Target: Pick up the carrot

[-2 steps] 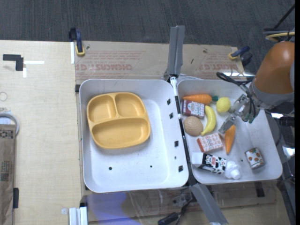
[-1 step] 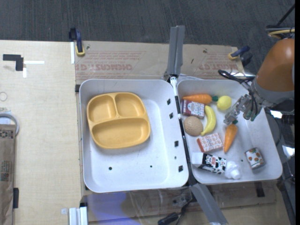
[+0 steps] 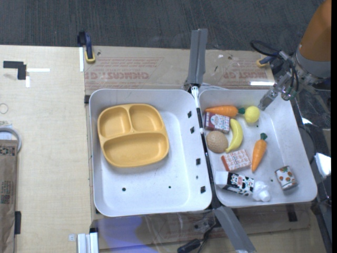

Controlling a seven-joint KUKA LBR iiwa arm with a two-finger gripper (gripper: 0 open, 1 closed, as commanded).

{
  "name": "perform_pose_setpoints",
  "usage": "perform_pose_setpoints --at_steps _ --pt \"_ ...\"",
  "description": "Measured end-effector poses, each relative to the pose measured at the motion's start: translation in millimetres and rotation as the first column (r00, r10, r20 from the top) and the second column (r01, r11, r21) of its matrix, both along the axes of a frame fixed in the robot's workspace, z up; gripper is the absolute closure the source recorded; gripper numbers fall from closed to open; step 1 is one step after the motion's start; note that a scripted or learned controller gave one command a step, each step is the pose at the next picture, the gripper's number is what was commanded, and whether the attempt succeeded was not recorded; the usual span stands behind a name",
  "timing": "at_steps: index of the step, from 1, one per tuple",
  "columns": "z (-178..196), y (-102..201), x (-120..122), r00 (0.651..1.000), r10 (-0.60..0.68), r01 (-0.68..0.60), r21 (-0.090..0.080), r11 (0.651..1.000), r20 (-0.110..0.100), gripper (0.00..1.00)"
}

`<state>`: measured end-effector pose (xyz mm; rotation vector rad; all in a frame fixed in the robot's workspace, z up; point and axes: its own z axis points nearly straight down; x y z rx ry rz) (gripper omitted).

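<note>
Nearest the camera, at the lower right of the frame, a small milk carton (image 3: 241, 183) printed with a cow lies on its side against the front wall of the right bin (image 3: 308, 162). Just right of it sits a small printed can (image 3: 286, 177).

Toy foods are scattered loosely across this bin, as though tipped in for picking trials. Two carrots show. One carrot (image 3: 258, 153) lies tilted near the bin's middle, green stem pointing up the frame, apart from its neighbours on most sides and so probably the easier target. A second carrot (image 3: 222, 110) lies flat along the back of the bin, its tip touching a lemon (image 3: 251, 114). Between them are a banana (image 3: 236, 136), a round brown ball (image 3: 216, 141), a red box (image 3: 217, 122) and a pink packet (image 3: 235, 159).

At centre left, the left bin (image 3: 158, 194) holds a yellow divided plate (image 3: 133, 135).

At upper right, the arm's gripper (image 3: 274, 95) hangs over the back right corner of the right bin, well apart from both carrots. It holds nothing; whether it is wide or narrow cannot be told at this angle.
</note>
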<state>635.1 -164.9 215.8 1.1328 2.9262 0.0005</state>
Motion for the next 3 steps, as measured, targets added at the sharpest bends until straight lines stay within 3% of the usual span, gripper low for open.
perform_pose_setpoints --at_steps 1,2,3 --pt "226.2 -45.1 13.1 0.965 -0.261 0.261 0.000 0.965 -0.001 1.00" --pt "225.6 -45.0 13.2 0.965 -0.261 0.261 0.000 0.965 -0.002 0.00" --pt "54.6 -57.0 2.1 0.967 -0.255 0.255 0.000 0.967 -0.003 0.00"
